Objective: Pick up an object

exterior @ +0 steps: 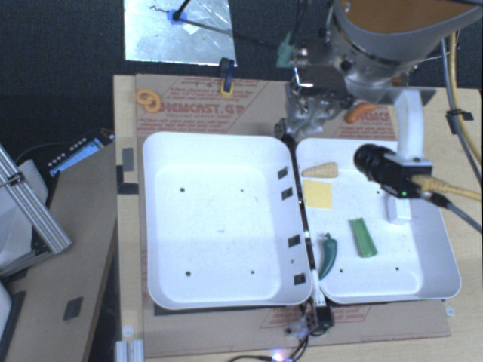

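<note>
- Cardboard backing (249, 100) lies under two shallow white bins on the surface; an orange ring (148, 100) sits at its 10 o'clock corner and a yellow-and-blue clip (226, 78) at its upper edge, with a silvery sheet (177, 21) on dark carpet beyond.
- Left bin (219, 217) shows bare white floor with a few dark specks.
- Right bin (423, 270) carries the candidates: a pale cone-shaped piece (321, 171) at about 11 o'clock, a yellow square block (317, 194) just below it, a dark green pepper-like piece (329, 253) at 7 o'clock beside the dividing rims, and a green bar (363, 237) near the middle.
- Pincer (306, 119) hangs above the bins' far rim at 12 o'clock, well apart from every piece; whether it is wide or narrow cannot be told, and nothing is seen held.
- Judged stage: approach, with no grasp yet made. The next move likely calls for travel toward 6 o'clock, centring over one piece, then a straight descent.
- An orange piece (362, 112) lies on the cardboard beside the arm (392, 21).
- Black camera unit (386, 170) on a white bracket overhangs the right bin at 2 o'clock, crowding that corner.
</note>
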{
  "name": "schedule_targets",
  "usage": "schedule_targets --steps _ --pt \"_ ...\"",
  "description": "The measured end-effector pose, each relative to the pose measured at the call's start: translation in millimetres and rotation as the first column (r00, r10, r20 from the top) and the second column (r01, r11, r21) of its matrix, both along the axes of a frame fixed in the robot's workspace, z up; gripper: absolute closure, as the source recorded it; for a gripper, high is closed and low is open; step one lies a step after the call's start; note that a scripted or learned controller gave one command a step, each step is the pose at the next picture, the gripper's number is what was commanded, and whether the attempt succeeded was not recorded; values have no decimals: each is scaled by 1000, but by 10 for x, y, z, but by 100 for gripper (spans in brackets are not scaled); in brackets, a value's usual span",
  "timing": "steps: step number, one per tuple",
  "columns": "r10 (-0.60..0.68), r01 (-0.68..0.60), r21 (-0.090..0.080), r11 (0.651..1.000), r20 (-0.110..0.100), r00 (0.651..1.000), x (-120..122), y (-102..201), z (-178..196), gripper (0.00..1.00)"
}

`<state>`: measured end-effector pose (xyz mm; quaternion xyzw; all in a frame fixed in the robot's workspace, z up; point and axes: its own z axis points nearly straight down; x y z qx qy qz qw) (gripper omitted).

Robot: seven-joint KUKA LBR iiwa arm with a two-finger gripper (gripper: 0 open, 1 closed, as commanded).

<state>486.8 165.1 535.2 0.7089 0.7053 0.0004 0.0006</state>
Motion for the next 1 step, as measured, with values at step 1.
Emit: schedule_targets --steps 1 --pt "12 -12 -2 1000 -8 1000 -12 459 -918 100"
